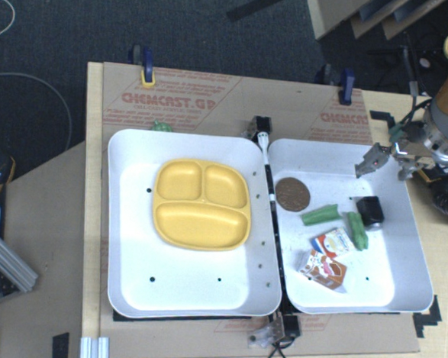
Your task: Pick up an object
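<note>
Since no one object is named by the task, any of the five items grouped in the right bin (399, 294) may be taken as the target: a brown disc (292, 194) lying flat near the bin's left wall, a green stick (320, 214) just beside it, a second green piece (356, 230) set at a different angle, a small black block (371, 211) touching or nearly touching that piece, and a crinkled red, white and blue packet (328, 259) nearer the front. The left bin (126, 267) is occupied by a yellow divided plate (202, 204), well apart from the group. The gripper (387, 158) is seen over the back right corner of the right bin, with two grey fingers (368, 160) spread apart and nothing between them; no item is touched by it. The approach is judged to be at its start, with everything left to do. Several failures can be foreseen from this layout. Should the black block be chosen, the green piece beside it could be nudged or caught by a descending finger, so that neither is gripped cleanly. The flat disc offers little edge, and the fingers may simply slide over it. The packet looks soft and slick, so it could crumple or slip out once lifted. A descent too close to the bin's wall could also be fouled by the rim.
</note>
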`<state>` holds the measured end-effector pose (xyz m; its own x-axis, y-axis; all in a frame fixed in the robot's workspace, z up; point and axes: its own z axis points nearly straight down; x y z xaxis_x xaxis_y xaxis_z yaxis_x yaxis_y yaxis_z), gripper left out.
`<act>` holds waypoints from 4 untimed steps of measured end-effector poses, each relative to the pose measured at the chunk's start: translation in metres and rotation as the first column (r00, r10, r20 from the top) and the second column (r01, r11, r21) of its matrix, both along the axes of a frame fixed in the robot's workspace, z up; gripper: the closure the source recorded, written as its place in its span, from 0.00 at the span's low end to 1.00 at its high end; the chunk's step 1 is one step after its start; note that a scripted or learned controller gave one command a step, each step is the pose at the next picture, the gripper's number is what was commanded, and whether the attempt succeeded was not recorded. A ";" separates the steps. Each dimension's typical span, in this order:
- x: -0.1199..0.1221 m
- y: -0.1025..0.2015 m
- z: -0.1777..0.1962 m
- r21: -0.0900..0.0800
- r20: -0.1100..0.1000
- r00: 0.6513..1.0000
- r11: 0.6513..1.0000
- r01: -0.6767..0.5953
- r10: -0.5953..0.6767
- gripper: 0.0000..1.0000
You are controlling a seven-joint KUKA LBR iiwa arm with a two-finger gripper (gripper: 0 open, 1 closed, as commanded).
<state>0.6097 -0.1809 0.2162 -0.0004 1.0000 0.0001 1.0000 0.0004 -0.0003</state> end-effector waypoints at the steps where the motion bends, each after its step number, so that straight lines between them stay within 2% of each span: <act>1: 0.001 0.000 0.011 -0.002 0.004 1.000 1.000 -0.001 0.001 1.00; 2: -0.063 0.067 -0.033 0.005 -0.009 1.000 1.000 -0.004 0.004 1.00; 3: -0.129 0.130 0.001 0.005 -0.005 1.000 1.000 -0.005 0.005 1.00; 4: -0.129 0.216 0.107 0.005 0.013 1.000 1.000 -0.012 0.012 1.00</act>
